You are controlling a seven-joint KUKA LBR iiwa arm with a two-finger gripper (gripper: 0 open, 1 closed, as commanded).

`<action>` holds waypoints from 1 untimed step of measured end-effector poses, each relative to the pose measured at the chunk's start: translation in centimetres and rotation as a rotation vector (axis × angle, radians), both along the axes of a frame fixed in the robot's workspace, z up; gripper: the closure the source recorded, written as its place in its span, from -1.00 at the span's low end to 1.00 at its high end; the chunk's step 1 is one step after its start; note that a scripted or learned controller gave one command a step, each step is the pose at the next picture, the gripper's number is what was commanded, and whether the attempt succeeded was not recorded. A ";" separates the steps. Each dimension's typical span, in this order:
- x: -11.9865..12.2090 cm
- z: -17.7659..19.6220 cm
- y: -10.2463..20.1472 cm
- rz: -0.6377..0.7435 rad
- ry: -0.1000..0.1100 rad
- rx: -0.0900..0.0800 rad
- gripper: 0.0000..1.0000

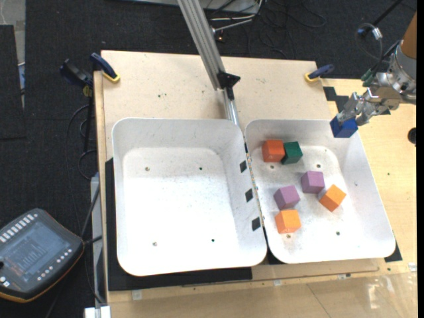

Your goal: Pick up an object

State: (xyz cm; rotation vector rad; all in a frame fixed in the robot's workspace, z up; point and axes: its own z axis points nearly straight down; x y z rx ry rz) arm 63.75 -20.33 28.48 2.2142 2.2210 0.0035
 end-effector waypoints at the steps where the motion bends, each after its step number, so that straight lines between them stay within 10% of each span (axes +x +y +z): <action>1: 0.4 -1.7 5.3 0.004 0.007 0.004 1.00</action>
